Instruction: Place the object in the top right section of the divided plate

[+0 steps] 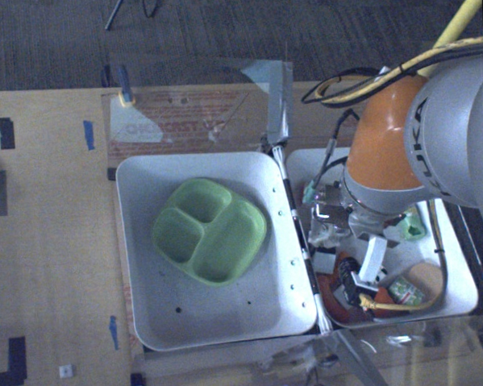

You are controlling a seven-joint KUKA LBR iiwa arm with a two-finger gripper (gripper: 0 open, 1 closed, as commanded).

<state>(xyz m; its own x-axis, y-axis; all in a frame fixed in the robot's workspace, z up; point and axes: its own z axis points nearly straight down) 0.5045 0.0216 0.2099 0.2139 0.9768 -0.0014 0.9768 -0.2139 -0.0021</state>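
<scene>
A green divided plate (210,228) with three sections lies tilted in the left white bin (151,314). My gripper (329,242) is low in the right white bin (465,293), at its left side, under the grey arm and its orange band. Around it lie several small objects: a dark red one (334,302) at the bin's front left, a tan round one (428,278), a small green and red packet (404,289) and a green piece (414,227). The wrist hides whatever is directly beneath it. Nothing lies on the plate.
The divider wall (296,226) between the two bins runs just left of the gripper. A clear plastic sheet (181,123) lies on the wooden bench behind the left bin. Yellow and black cables (357,81) loop above the arm.
</scene>
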